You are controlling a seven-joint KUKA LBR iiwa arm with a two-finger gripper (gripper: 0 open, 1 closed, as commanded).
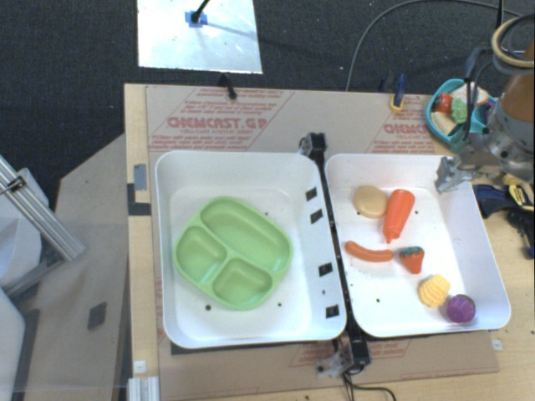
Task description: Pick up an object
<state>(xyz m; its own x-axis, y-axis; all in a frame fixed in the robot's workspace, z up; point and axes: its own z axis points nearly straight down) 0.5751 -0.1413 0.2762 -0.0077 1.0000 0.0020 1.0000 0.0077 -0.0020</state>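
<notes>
right bin: shallow white plastic bin (481,249) holding six toy foods, any one a fair candidate for the pick.
- orange plastic carrot (398,214), tapered, smooth, lying next to a tan rounded bun-like piece (369,200).
- slim orange-red sausage (369,252), cylindrical, just beside a small red-orange piece with a green end (410,259).
- yellow knobbly corn piece (433,290), touching or nearly touching a purple glossy ball-like piece (460,308) near the front corner.

claw (449,174): grey metal, at the bin's back right corner, above the rim; whether spread or pressed together cannot be told (nothing seen between its tips).

step, as judged: approach, no grasp yet. next move calls for travel inward and a descent over one piece.

left bin: white bin (167,249) with a pale green three-compartment plastic plate (233,252).
</notes>
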